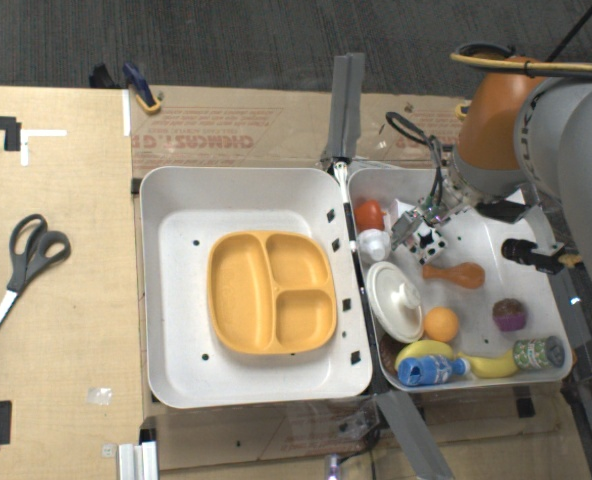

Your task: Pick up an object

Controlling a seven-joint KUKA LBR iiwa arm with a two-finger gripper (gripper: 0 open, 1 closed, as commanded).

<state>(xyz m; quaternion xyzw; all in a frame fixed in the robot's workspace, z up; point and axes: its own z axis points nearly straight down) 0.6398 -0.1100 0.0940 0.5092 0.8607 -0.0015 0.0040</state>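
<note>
While the arm point(536, 128) reaches in from the right of the camera view, its gripper point(416, 223) hangs low over the back part of the right bin point(546, 278), just above a small black-and-white toy point(431, 243). Whether the gripper is released or clenched cannot be told at this size, and nothing can be made out held in it.

Loose things for picking lie in the right bin. A red ball point(369, 214) sits at the back left corner, with a small white piece point(372, 245) just in front of it and a white lid-like dish point(394, 301) leaning against the left wall. An orange pear-shaped toy point(454, 274) lies near the middle, an orange ball point(441, 324) in front of it, and a purple cup point(509, 315) to the right. Along the front wall lie a banana point(456, 358), a blue bottle point(428, 370) touching it, and a small can point(538, 353) on its side.

In the left bin point(166, 288) rests a yellow divided plate point(272, 292). Scissors point(24, 263) lie on the bench point(56, 368) well to the left.
</note>
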